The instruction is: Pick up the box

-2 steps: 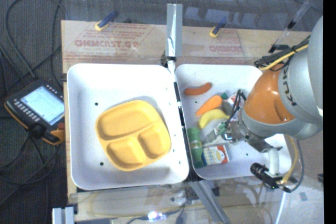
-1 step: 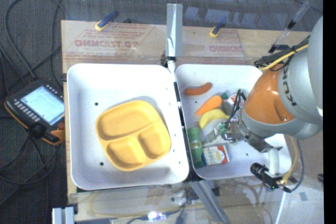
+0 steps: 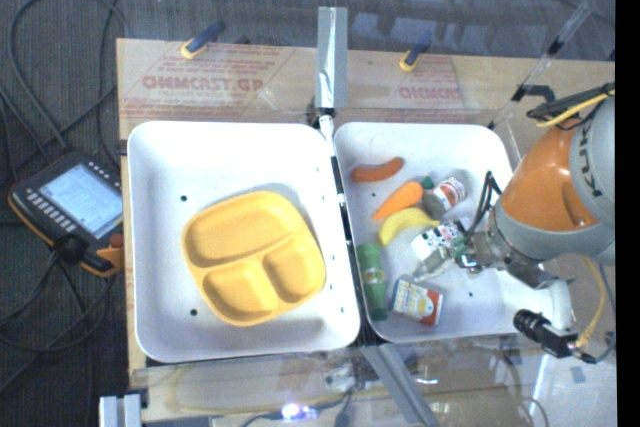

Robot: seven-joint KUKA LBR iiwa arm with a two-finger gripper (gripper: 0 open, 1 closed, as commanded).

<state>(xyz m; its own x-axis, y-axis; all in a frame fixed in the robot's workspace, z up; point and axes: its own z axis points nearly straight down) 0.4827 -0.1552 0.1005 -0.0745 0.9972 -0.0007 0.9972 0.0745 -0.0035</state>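
Note:
The box (image 3: 417, 301) is a small red and white carton lying flat near the front edge of the right bin (image 3: 500, 150). My gripper (image 3: 441, 253) reaches in from the right and hangs just above and to the right of the box, close to the banana. Nothing shows in its grasp. The box lies free on the bin floor, with the green bottle to its left.
In the right bin lie a sausage (image 3: 377, 170), a carrot (image 3: 399, 199), a banana (image 3: 403, 227), a small can (image 3: 446, 194) and a green bottle (image 3: 372, 279). The left bin (image 3: 160, 165) holds a yellow divided plate (image 3: 254, 256). The arm's body (image 3: 550, 205) covers the right bin's right side.

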